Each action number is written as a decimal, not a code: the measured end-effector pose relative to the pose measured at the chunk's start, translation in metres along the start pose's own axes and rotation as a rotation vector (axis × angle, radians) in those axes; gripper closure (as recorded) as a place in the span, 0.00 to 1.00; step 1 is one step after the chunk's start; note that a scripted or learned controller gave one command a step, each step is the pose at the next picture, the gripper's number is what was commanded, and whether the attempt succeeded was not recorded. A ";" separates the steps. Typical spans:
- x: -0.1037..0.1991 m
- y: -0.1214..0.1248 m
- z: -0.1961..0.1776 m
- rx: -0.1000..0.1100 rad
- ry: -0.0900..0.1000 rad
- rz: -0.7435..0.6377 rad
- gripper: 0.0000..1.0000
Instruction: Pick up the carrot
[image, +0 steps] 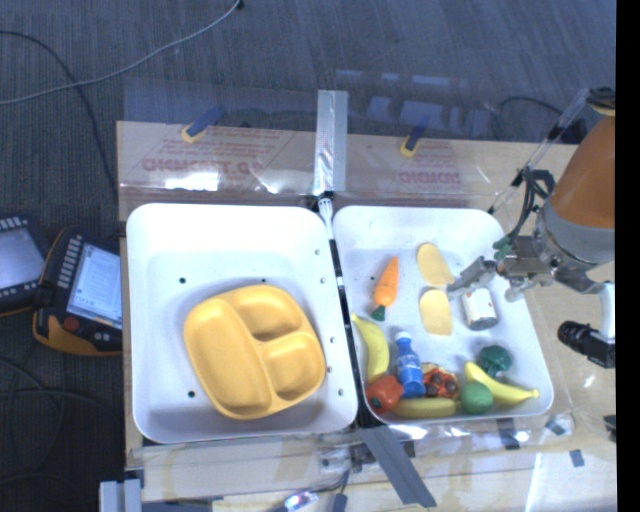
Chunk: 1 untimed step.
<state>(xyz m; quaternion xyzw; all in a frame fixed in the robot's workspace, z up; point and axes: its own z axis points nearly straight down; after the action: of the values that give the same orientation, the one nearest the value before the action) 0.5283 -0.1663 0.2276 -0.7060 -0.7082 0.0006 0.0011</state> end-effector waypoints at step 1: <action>0.059 0.065 0.083 0.002 0.000 0.077 0.00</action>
<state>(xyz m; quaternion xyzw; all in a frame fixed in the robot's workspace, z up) 0.5932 -0.1068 0.1443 -0.7328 -0.6804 0.0015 0.0016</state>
